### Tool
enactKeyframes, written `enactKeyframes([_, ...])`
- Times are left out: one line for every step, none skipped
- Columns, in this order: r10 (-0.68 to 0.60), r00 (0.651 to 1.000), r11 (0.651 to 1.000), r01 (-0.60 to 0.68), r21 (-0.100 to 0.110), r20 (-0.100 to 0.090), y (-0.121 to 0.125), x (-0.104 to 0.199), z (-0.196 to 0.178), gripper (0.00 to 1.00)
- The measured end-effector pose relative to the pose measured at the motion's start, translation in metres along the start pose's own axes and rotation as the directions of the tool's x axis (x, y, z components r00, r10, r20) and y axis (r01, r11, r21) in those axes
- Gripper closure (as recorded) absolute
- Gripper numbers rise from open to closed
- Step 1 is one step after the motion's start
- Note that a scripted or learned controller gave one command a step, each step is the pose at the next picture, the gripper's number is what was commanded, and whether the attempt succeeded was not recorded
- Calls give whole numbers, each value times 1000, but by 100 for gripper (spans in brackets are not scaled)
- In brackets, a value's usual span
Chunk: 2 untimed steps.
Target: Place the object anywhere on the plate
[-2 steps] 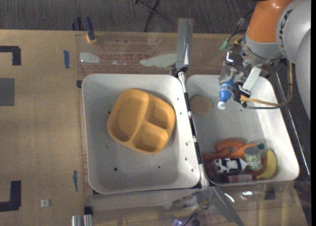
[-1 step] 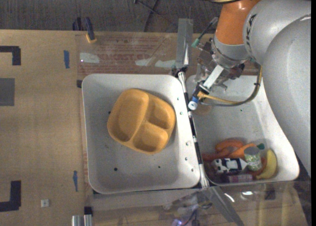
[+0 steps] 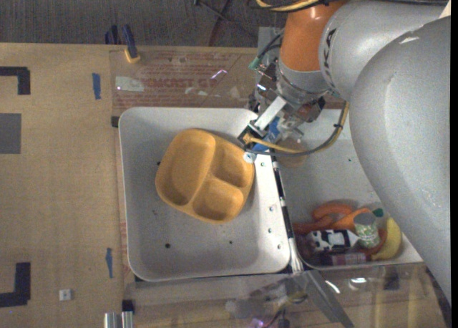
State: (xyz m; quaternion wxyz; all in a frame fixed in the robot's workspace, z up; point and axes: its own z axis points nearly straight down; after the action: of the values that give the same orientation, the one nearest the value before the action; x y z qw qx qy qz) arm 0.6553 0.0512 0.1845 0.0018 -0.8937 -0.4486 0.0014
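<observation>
Camera view: tool (image 3: 257, 137) at left bin (image 3: 124, 176) right rim, beside plate (image 3: 205, 175); grip width unreadable.

Even, fairly bright light from overhead. The arm (image 3: 408, 97) shell washes out pale at right; the plate (image 3: 204, 176) casts a soft shadow. Slightly soft and grainy throughout.

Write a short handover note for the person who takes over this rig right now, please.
The end effector hangs above the rim between the two bins, beside the plate's upper right corner; its load cannot be told.
The yellow three-compartment plastic plate lies in the view's left white bin, with nothing on it.
The orange carrot-like toys, green-capped bottle and yellow banana lie in the right white bin.
Done: nothing placed. Left: bring one object onto the plate.
</observation>
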Motion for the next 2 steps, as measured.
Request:
enactKeyframes([0,1000,1000,0,0,0,0,0,0,0])
enactKeyframes([294,956,956,-294,-4,-2,-38,-71,-148,0])
